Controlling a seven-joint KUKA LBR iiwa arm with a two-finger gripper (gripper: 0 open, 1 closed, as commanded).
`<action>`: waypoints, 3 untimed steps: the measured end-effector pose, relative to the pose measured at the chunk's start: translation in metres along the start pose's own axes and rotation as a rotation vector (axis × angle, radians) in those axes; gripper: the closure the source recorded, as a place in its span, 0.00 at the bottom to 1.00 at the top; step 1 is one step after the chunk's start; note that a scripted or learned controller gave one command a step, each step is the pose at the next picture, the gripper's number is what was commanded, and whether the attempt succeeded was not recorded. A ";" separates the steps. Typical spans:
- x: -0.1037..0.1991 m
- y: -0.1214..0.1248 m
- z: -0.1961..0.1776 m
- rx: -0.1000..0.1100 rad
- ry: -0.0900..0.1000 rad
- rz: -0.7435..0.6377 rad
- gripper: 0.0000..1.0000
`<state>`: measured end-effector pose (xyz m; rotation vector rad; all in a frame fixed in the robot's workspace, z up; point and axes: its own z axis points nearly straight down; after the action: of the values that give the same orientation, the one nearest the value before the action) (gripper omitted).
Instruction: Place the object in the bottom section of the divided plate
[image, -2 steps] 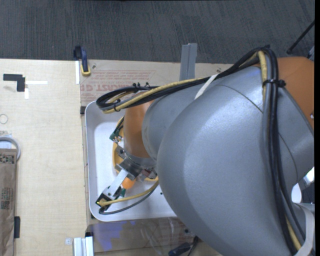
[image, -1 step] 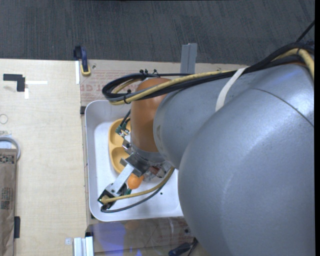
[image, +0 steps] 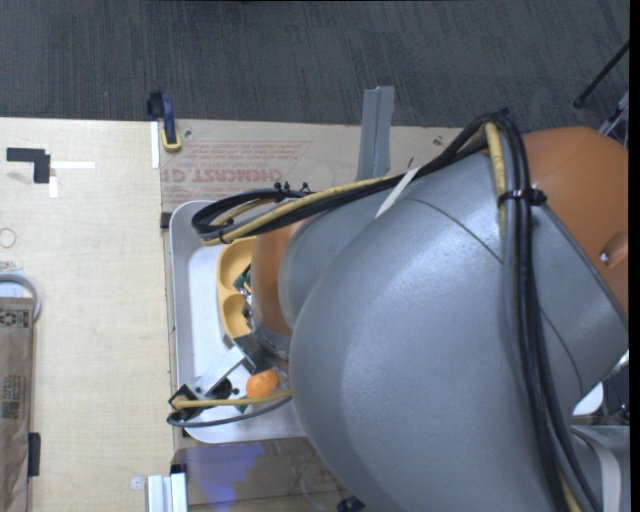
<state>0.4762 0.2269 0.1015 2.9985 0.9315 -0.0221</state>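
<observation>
A: What takes up most of the view?

B: The grey arm (image: 440, 340), with its orange band at about two o'clock and black and yellow cables (image: 300, 198) looped across it toward ten o'clock. It covers most of the white bin (image: 185, 300) on the desk (image: 90, 300).

A: And the divided plate?

B: A sliver of a yellow plate (image: 233, 285) peeks out at the arm's nine o'clock edge, inside the bin. Its sections are hidden, so which one counts as the bottom is unclear.

A: Where is the object?

B: A small orange thing (image: 262, 383) lies near seven o'clock, just below the plate's visible rim, close to dark parts of the tool (image: 245, 362). Whether it rests on the plate, in the bin, or in a grasp is hidden.

A: Is the tool open or closed?

B: I cannot tell; the arm blocks it.

A: So how far along?

B: My guess is mid-task, near pickup or placement. A finished placement cannot be confirmed.
</observation>
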 end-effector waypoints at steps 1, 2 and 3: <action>0.000 0.000 -0.033 -0.001 0.002 -0.025 1.00; 0.026 0.014 0.007 0.003 0.017 0.364 1.00; 0.000 0.001 0.014 -0.001 0.003 0.404 1.00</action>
<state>0.4768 0.2263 0.0871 3.1219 0.3100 -0.0169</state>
